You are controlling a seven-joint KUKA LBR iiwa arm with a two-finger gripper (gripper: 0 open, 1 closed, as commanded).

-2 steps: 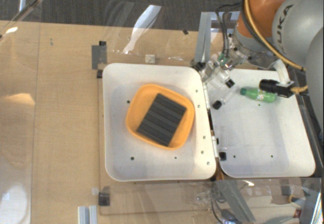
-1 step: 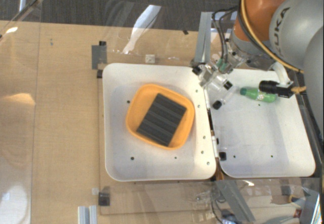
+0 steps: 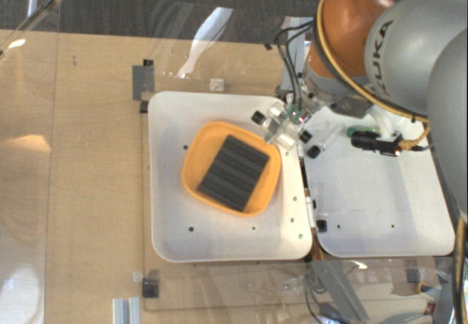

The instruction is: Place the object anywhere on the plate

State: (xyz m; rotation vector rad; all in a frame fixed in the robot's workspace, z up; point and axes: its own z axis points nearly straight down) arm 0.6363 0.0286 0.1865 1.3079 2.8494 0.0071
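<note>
dark ribbed block [image 3: 234, 172] lies flat on orange plate [image 3: 191, 169], in left bin [image 3: 164, 235]. gripper [image 3: 285, 125] sits just past plate's upper-right edge, nr the bin divide, nothing betw fingers; open or closed, can't tell. right bin [image 3: 387, 227] alongside.

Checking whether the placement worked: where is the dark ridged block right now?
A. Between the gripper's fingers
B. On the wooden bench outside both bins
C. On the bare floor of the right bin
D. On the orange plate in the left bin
D: the dark ridged block lies flat inside the orange plate in the left bin, apart from the gripper, which is above the plate's upper right corner.
</note>
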